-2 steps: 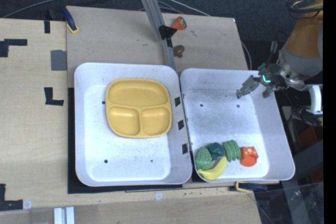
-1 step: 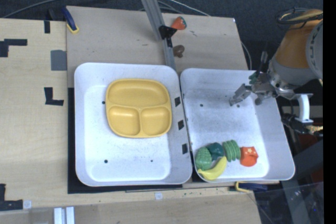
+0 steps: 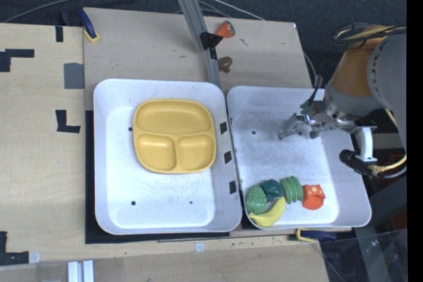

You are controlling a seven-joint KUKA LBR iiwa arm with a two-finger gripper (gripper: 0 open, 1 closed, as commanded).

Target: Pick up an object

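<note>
Toys cluster at right bin's (image 3: 344, 208) near edge: banana (image 3: 269, 214), dark green piece (image 3: 263, 195), ridged green piece (image 3: 290, 188), orange piece (image 3: 313, 197), all close together. Tool (image 3: 291, 131) hovers over bare bin floor farther back, fingers spread, holding nothing. Yellow tray (image 3: 175, 135) sits in left bin (image 3: 106, 162).

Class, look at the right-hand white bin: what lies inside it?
Inside the right-hand white bin, along its near edge: a yellow banana-shaped toy, a dark green lumpy toy, a green ribbed toy and an orange-red toy. What the clustered toys cover is hidden.
</note>
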